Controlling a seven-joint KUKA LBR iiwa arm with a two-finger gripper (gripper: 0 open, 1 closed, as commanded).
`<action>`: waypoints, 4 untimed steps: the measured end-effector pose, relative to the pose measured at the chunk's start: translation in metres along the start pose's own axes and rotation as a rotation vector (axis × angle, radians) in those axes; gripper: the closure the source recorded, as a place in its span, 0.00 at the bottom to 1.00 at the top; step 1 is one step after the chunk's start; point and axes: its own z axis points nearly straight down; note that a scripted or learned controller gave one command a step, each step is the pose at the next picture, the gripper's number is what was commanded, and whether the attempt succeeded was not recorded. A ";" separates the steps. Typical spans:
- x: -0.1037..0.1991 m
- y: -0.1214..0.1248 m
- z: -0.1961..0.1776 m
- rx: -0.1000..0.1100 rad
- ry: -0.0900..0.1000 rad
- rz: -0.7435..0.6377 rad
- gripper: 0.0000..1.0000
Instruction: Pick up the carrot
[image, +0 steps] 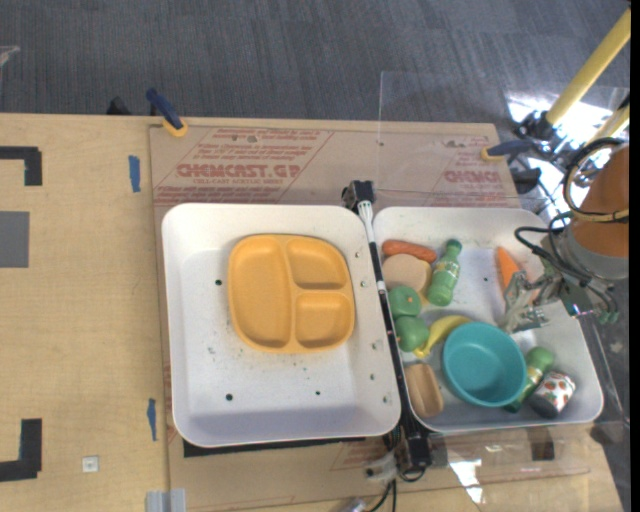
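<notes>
The carrot (507, 267) is seen lying in the right bin (590, 385) near its far right wall, just beside the gripper (527, 303) (whether anything is grasped, or how wide it stands, cannot be told).

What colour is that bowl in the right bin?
Teal, seen in the camera view: bowl.

Single fixed camera above the bench (80, 300), slanting down on both bins (190, 330).
</notes>
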 end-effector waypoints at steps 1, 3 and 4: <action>0.000 0.000 0.001 0.000 0.001 0.000 0.00; 0.051 0.028 -0.002 0.004 -0.005 -0.275 1.00; -0.038 0.052 0.000 0.000 -0.007 -0.016 1.00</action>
